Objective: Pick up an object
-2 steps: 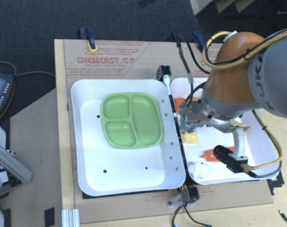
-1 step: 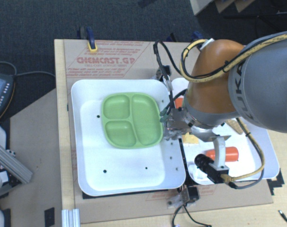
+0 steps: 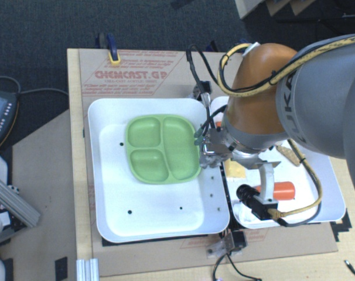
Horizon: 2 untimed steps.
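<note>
A light green divided plate (image 3: 161, 148) with three compartments lies in the left white bin (image 3: 148, 215), towards its back right. My gripper (image 3: 204, 146) hangs at the plate's right rim, over the wall between the two bins, and seems to touch that rim. The grey arm with its orange band (image 3: 259, 81) reaches in from the right and hides much of the right bin (image 3: 330, 198). Nothing is visibly lifted.
In the right bin, an orange cylinder-like object (image 3: 280, 189) lies beside a yellow piece (image 3: 236, 170), and a tan stick-like item (image 3: 287, 152) shows behind them. Yellow and black cables (image 3: 286, 211) loop off the wrist. A cardboard sheet (image 3: 136, 69) lies under the bins.
</note>
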### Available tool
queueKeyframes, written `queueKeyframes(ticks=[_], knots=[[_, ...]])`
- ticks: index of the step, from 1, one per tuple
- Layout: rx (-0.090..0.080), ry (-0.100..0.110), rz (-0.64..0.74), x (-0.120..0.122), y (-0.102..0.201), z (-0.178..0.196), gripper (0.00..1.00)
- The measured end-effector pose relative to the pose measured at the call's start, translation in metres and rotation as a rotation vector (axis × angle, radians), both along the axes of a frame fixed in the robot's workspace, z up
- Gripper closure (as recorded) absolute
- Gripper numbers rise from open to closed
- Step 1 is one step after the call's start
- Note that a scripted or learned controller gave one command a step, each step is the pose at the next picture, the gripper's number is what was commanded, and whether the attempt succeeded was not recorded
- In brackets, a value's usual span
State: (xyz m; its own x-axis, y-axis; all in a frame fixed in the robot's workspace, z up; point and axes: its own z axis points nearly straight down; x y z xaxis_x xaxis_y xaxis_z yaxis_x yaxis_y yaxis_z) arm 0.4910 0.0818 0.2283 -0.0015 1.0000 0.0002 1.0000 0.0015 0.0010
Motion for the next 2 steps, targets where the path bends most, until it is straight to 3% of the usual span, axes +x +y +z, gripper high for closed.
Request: queueKeyframes(ticks=[1,2], knots=[[-0.001,0.005,-0.003,0.002,-0.014,-0.010,1.00],[0.000,0.005,-0.001,-0.013,-0.005,-0.009,1.00]])
